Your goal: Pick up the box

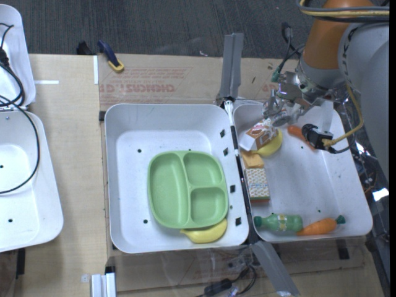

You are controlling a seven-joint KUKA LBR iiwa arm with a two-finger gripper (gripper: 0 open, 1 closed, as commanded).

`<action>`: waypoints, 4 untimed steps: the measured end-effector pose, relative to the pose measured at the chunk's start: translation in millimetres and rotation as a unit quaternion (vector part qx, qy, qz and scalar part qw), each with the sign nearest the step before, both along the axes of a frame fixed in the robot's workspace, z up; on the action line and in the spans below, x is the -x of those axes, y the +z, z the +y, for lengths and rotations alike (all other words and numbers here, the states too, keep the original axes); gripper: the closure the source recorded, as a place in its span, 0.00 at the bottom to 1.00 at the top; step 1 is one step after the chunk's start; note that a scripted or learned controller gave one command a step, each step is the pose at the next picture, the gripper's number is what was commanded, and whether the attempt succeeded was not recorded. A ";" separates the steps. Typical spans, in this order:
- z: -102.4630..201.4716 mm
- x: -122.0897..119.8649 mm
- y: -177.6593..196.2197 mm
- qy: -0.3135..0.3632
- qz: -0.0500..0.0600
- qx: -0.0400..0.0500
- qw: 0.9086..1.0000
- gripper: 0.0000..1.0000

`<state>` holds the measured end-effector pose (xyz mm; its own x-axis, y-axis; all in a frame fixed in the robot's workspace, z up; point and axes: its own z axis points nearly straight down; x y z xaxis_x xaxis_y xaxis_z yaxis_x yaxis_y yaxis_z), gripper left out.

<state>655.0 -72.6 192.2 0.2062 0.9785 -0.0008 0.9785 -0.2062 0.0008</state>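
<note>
Grey KUKA arm with orange band [337,17] comes in from the right, over the top of the right shallow white bin [346,184]. Tan wooden counter [68,135] carries both bins; a flat brown cardboard sheet [154,79] lies behind them with red mirrored print, not readable. Left shallow white bin [124,166] holds a light green three-section plastic tray [187,187], tilted; a yellow banana-shaped toy [205,232] pokes out from under the tray's near edge.

Right bin, along its left wall: small white-and-brown carton box [257,135] at the far end, tilted, resting on a yellow round piece [272,143]; label too small to read. Just nearer, a tan block [252,160], then a patterned pink-and-cream packet [257,184]. Near wall: green plastic bottle with white label [278,223] lying down, orange toy carrot [318,226] beside it. Another small orange item [296,130] sits near the black cable fitting.

Metal claw [278,111] hangs just above and right of the box, close to it; open or closed, cannot tell. Blue-handled clamp [110,56] at the counter's far edge.
</note>
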 end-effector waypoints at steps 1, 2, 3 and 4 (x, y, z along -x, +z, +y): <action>-1.3 0.4 7.4 0.000 0.002 0.001 1.000 1.00; 18.3 -4.1 196.7 -0.091 0.002 0.001 0.996 1.00; 37.3 -4.2 248.6 -0.069 0.002 0.001 0.998 1.00; 103.0 -3.4 78.8 0.047 0.003 0.001 0.999 1.00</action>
